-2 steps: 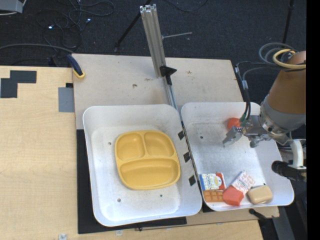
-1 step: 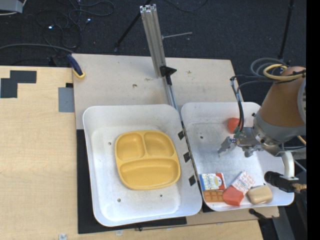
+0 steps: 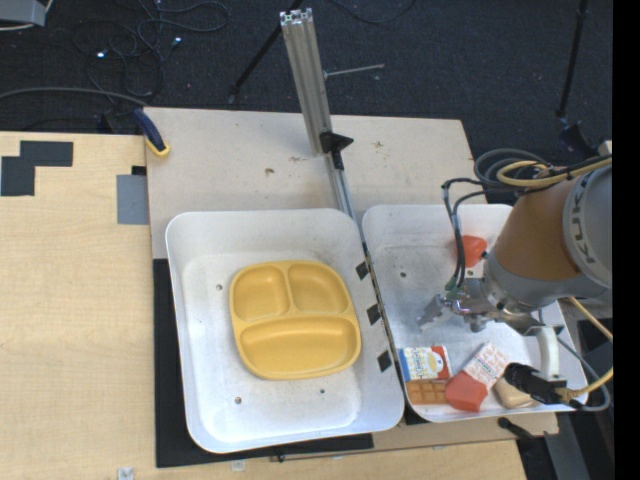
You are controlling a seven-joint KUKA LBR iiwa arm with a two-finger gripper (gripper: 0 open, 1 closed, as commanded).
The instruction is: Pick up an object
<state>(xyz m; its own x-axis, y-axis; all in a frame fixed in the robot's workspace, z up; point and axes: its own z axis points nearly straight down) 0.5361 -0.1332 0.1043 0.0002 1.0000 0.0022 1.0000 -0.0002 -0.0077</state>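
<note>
Reaching low into right bin (image 3: 400, 243)

One fixed camera, mounted above the bench, looks down at a slant from moderate height. Both white bins fall within frame, the left bin (image 3: 190, 268) near centre and the right bin (image 3: 400, 238) toward the right side. Dark floor (image 3: 120, 38) fills the top.

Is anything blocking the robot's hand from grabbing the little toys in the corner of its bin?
Nothing visible is in the way. The hand hangs over a bare part of the right bin, and the red block, the waffle and the small carton lie just toward the near edge from it, with open floor between.
</note>
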